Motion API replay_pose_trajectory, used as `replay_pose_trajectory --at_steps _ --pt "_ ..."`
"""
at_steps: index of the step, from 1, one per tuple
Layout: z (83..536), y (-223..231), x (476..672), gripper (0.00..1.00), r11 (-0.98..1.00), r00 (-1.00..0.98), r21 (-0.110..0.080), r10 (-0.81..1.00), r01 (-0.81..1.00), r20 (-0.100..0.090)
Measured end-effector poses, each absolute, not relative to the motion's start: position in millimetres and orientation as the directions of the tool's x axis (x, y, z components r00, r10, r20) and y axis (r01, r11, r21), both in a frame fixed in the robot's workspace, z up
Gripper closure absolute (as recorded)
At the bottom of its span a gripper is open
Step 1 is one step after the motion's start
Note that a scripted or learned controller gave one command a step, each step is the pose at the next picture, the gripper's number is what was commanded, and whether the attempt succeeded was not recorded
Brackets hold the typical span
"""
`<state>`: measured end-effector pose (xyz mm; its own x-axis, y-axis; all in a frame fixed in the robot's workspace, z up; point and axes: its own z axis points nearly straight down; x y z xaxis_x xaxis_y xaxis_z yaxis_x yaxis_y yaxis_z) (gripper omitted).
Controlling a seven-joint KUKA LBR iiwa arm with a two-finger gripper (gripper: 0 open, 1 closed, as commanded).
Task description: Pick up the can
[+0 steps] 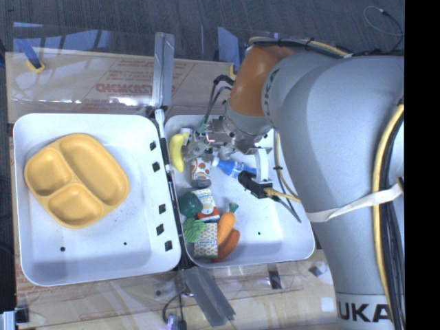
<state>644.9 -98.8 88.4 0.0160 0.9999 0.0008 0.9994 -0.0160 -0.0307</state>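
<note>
Can [201, 172], rigid, light, slick-walled, stands near right bin's [292, 243] far-left corner; side pinch advised; end effector [206, 143] state unreadable.

dark grey carpet floor [103, 2] is seen across the top of the frame. a brown bench top [124, 81] with faint red print is laid below it, covered by a glossy clear sheet. blue tape [27, 52] is stuck at the upper left.
</note>
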Motion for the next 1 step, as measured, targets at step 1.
replay_pose_trajectory --at_steps 1 --pt "94.6 -96.3 646.2 1.00 -0.011 0.011 -0.027 1.000 1.000 0.002"
